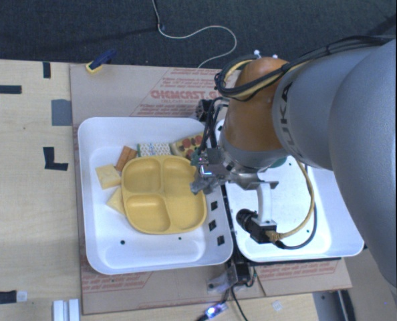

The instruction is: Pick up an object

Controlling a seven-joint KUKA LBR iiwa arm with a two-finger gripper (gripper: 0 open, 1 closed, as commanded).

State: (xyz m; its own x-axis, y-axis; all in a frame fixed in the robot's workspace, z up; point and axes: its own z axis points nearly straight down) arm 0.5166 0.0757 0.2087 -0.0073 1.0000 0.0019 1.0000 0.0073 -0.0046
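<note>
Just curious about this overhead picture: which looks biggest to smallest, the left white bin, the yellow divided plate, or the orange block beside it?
1. left white bin
2. yellow divided plate
3. orange block

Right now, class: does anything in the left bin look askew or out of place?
Yes. The yellow divided plate lies skewed in the left bin, turned off square to the walls. It rests over flat cracker-like pieces, which poke out at its left and top edges. The pincer is at its right rim.
</note>
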